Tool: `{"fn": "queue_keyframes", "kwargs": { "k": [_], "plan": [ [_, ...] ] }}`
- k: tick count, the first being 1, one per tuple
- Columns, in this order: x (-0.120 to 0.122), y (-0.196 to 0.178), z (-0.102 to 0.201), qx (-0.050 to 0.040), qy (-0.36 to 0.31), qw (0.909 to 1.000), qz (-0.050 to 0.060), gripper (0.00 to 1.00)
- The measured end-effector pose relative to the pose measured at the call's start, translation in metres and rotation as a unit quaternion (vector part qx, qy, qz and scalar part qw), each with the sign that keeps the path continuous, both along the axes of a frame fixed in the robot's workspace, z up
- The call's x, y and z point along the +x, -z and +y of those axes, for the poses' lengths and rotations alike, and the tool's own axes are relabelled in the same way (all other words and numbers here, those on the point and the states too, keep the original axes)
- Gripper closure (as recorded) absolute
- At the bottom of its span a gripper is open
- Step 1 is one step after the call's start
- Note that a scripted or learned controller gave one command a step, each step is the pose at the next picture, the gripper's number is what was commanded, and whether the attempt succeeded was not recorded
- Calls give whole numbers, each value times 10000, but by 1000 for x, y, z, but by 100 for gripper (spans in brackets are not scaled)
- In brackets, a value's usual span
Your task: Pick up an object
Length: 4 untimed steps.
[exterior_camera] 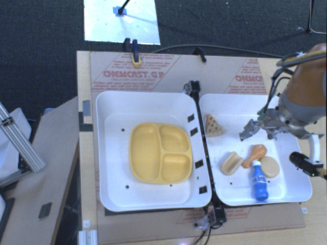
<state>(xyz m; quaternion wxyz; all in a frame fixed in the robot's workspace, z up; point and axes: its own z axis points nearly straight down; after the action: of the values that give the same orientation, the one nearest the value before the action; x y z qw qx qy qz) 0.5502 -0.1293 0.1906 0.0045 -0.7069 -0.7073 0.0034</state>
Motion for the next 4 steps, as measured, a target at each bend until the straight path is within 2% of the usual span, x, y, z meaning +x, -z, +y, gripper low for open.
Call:
{"fn": "queue_keyframes", "kwargs": {
  "k": [1,2,3,4],
  "plan": [
    [3,-6,0,-10,-13,10000,-62,0],
    [2,36,-3,-5,-5,10000,-46,0],
    [5,98,1,-2,-5,10000,-41,0],
    [6,106,1,-5,-5,10000,-60,0]
  ]
}}
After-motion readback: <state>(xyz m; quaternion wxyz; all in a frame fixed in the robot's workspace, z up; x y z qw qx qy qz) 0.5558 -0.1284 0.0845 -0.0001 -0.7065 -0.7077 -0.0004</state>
